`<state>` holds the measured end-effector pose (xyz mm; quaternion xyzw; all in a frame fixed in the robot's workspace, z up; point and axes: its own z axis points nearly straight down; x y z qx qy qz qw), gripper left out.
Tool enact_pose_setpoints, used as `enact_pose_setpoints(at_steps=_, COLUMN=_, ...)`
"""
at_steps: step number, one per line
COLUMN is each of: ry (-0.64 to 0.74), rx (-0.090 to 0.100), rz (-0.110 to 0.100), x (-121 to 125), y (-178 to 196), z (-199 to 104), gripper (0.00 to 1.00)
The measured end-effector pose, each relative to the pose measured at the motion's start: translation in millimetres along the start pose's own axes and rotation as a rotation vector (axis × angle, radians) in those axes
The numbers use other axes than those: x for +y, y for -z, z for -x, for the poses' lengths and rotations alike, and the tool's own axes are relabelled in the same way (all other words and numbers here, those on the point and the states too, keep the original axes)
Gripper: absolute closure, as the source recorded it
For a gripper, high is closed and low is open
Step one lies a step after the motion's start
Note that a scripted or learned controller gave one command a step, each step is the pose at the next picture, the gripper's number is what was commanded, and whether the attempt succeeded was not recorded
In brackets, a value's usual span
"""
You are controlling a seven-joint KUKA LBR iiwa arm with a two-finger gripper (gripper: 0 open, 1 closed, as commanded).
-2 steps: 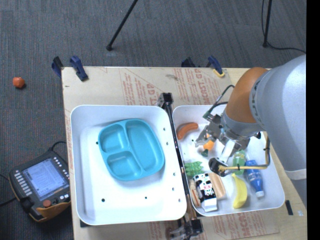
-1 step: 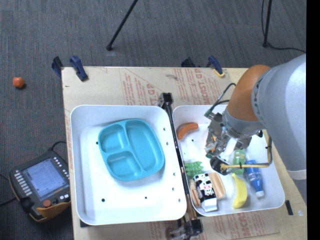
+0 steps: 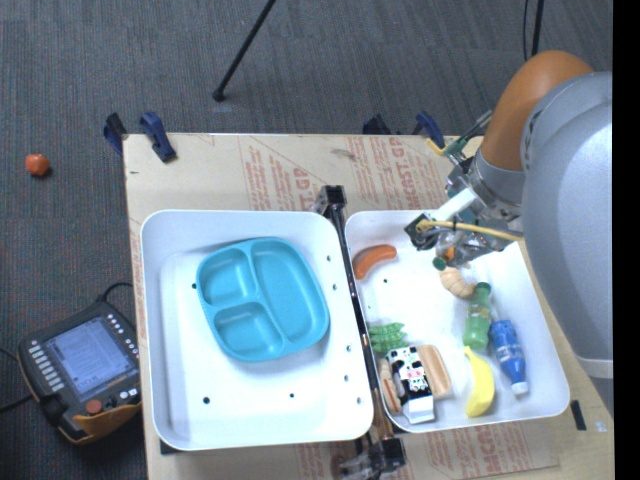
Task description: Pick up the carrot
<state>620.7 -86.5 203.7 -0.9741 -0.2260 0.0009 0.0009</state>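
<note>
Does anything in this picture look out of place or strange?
Yes. A small orange-red round object lies on the dark carpet, left of the bench and far from both bins. The other toy foods all sit in the right white bin. The blue divided plate lies flat in the left bin.

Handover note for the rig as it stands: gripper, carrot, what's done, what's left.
Gripper: hangs over the upper part of the right white bin; finger state cannot be read from this view, nothing seen held.
Orange carrot-like piece: lies on the right bin's floor near its upper left corner, apart from the gripper.
Also in that bin: yellow banana, blue bottle, green bottle.
Left bin holds a blue divided plate.
Done: nothing visible. Left: reach the carrot, grasp, lift.
</note>
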Motion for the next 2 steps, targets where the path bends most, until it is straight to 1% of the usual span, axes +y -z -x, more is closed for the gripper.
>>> enact_pose_setpoints(at_steps=1, ry=0.001, rx=-0.001, rz=-0.001, x=-0.4, y=-0.4, z=-0.1, gripper=0.0)
enact_pose_setpoints(at_steps=2, ry=-0.048, rx=-0.003, rz=-0.002, x=-1.2, y=-117.4, z=-2.8, gripper=0.0)
